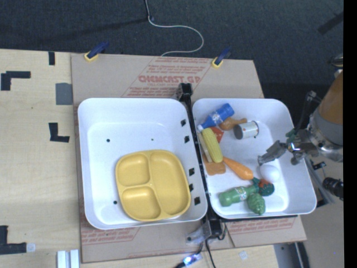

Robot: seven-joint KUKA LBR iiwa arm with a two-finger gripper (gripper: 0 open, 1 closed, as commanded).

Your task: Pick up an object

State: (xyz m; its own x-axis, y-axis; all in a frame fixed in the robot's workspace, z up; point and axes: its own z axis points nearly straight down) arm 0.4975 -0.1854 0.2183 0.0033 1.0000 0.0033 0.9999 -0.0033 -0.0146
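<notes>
Two shallow white bins sit side by side on a cardboard sheet [167, 77] laid over the surface. The left bin [92, 116] holds a yellow divided plate [152, 184] with three compartments, lying toward the bin's near edge.

The right bin [281, 113] carries a scatter of toy food and small items. Toward its far-left corner lies a blue bottle [218, 116], and just beside that, near the far edge, a grey metal cylinder [246, 130] on its side. Along the left wall, a yellow corn cob [211, 144] rests lengthwise over a brown piece [215, 168]. An orange carrot [239, 169] lies at a slant near the bin's middle. Close to the near edge, a green bottle [239, 195] lies on its side, with a green broccoli-like piece [257, 205] at its right end. A white egg [270, 172] sits toward the right wall, just beside the carrot's tip.

The arm enters over the right bin's right edge. Its pincer [273, 154] hangs directly above the egg with the fingers spread apart, nothing between them; whether a fingertip touches the egg cannot be told.
</notes>
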